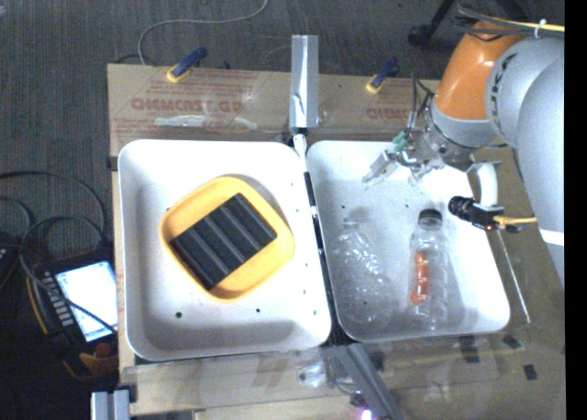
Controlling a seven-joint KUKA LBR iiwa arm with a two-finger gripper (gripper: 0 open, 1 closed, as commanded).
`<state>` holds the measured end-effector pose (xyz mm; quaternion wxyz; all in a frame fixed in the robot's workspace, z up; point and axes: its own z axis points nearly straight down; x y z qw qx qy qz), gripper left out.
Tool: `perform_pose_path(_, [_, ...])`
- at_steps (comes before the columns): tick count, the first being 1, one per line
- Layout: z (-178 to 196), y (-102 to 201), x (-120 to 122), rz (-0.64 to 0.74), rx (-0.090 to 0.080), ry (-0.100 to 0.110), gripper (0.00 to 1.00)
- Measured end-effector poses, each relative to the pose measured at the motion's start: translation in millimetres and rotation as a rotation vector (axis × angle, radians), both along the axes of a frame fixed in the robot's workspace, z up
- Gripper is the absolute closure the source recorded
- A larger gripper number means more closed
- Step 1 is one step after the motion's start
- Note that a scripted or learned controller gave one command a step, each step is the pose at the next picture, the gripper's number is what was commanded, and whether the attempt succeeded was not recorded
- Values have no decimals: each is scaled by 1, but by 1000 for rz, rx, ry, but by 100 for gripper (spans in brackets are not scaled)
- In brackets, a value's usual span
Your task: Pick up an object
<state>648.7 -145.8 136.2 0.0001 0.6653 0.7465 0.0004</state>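
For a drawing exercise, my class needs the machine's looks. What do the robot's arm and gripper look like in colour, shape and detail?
The arm is thick and rounded, with a smooth pale grey shell and a broad orange band above the wrist, where part of dark lettering shows. The gripper is small and metallic, with thin pale fingers and a greenish part at its base. Thin dark cables run beside the wrist.

The grey arm [541,125] comes in from the right edge, its thick link filling the upper right corner; the orange band [472,74] sits just above the wrist; the wrist bends down and to the left; the gripper [393,163] hangs low at the arm's left end, its 2 fingers [378,171] spread apart, nothing between them.
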Motion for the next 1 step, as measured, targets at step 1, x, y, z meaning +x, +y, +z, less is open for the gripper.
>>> perform_pose_path(1, [-45, -57, -64, -22, -6, -11, 0])
